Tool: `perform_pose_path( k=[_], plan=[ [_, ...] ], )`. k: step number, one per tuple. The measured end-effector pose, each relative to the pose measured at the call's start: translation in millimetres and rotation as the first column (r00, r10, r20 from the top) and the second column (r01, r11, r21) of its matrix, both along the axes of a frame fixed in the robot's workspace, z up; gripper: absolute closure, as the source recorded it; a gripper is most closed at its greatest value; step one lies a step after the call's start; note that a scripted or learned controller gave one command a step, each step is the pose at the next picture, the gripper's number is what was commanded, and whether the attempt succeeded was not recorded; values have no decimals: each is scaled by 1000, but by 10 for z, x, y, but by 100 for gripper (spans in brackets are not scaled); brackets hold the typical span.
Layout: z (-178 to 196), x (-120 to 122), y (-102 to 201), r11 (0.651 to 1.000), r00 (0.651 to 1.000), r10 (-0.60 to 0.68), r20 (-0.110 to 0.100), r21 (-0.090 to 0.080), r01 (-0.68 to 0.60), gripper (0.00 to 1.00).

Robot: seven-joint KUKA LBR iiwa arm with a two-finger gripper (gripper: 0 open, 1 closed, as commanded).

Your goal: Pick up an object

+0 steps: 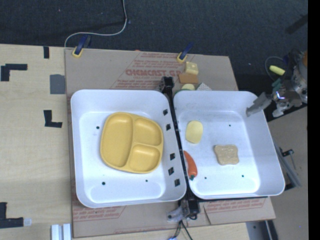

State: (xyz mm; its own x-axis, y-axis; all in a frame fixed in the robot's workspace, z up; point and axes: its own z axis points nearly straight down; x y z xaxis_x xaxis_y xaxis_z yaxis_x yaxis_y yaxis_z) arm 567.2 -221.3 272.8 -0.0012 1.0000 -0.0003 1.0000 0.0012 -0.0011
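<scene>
At the right bin's (260,181) far right rim, the gripper (254,107), grip state unclear, risks nudging the small pale-yellow oval piece (194,132) or tan toast-shaped slice (226,154) aside.

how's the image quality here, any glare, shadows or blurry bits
Camera view: even, soft lighting, with no strong glare on the white bins. The yellow tray, pale yellow piece and toast slice cast only faint shadows. The whole frame is slightly soft, and the arm's tool at the right bin's corner is blurred, so its fingers are unclear.
</scene>
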Motion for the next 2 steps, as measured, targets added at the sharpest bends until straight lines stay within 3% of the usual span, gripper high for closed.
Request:
perform_pose_path(
  k=[1,2],
  plan=[
    [-1331,-301,185,1000,1000,0,-10,4,0,0],
    [-1877,-389,619,1000,1000,0,8,-8,0,0]
  ],
)
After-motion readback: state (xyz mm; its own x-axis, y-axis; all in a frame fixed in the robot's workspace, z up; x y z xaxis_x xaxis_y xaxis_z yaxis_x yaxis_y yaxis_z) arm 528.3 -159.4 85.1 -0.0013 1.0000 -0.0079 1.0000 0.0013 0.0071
